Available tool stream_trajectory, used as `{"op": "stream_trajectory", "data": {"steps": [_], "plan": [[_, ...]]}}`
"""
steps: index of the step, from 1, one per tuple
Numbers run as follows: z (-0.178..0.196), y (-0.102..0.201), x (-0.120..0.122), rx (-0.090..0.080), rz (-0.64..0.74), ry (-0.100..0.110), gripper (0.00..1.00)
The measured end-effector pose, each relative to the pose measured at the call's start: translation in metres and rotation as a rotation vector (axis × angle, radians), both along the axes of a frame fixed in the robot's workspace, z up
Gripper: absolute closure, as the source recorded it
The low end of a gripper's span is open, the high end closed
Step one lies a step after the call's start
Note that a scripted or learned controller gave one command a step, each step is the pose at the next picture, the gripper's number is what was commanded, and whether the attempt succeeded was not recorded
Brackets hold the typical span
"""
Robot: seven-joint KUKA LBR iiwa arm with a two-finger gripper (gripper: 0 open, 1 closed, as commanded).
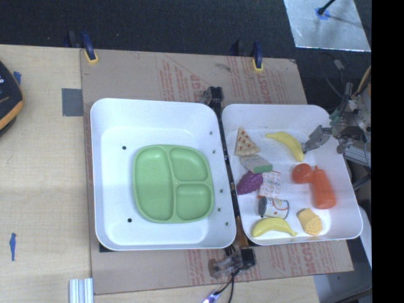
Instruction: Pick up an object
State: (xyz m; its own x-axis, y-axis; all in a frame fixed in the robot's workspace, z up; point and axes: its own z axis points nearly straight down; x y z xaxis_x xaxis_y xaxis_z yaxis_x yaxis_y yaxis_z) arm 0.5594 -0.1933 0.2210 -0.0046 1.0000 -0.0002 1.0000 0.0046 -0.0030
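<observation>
- My arm enters at the right edge and is cut off there; only the wrist hardware and my gripper (315,137) show, over the right bin's (353,226) upper right corner.
- One grey finger (314,138) slants down and left toward the bin floor. Its partner cannot be separated from the dark hardware behind, so I cannot tell whether my jaws stand open or closed.
- Nothing is visibly between my jaws.
- The upper banana (285,144) lies just beside the visible fingertip, to its left; whether they touch is unclear.
- The red round object (301,172) and the orange bottle (323,189) lie below the fingertip, touching each other.
- The pizza slice (245,143) sits in the bin's upper left; a grey-green block (255,163) lies just below it.
- The purple bunch (249,183), perhaps grapes, rests against the bin's left wall.
- A small printed packet (271,184) and a dark-edged item (274,206) below it are too small to identify.
- The lower banana (273,228) and a yellow corn-like piece (309,221) lie along the near wall, well apart from my jaws.
- The left bin (107,169) holds a green divided plate (172,183).
- A yellow-and-black device (9,100) is cut off at the left edge.
</observation>
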Motion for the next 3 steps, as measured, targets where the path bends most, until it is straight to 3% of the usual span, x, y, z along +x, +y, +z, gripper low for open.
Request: {"op": "stream_trajectory", "data": {"steps": [1,2,3], "plan": [[-0.064,-0.018,0.081,0.000,0.002,0.002,0.00],[-0.127,-0.006,0.096,0.000,0.001,0.002,0.00],[-0.129,-0.019,0.060,-0.001,0.000,0.001,0.00]]}}
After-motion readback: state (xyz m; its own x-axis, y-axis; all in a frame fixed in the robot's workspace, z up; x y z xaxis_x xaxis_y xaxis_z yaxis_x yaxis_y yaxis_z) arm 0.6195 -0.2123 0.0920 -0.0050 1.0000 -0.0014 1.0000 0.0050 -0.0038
